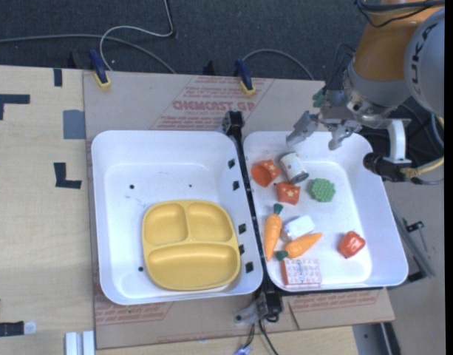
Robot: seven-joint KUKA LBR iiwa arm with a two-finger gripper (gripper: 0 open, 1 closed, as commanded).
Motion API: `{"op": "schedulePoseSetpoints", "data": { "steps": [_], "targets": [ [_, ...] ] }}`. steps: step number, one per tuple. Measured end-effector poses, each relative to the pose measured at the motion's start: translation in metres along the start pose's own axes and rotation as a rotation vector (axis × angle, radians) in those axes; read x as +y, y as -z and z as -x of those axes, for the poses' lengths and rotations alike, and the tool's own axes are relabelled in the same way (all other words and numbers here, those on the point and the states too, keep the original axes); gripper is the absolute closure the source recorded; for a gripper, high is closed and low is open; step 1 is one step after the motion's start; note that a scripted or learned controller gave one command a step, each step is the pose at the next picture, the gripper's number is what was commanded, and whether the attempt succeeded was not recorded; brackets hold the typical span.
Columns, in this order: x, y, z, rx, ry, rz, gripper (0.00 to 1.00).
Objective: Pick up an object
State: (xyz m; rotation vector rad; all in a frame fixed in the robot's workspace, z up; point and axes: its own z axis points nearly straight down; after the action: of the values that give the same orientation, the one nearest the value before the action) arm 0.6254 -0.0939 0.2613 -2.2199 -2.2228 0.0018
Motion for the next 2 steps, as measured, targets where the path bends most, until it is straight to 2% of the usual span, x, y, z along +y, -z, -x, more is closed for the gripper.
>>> {"op": "schedulePoseSetpoints", "data": {
  "steps": [1,2],
  "targets": [
    [0.008,-0.078,-0.025,0.001,0.001,-0.003,0.0],
    [0.032,-0.147,-0.002,-0.004,0.001,0.016,0.0]
  ]
}}
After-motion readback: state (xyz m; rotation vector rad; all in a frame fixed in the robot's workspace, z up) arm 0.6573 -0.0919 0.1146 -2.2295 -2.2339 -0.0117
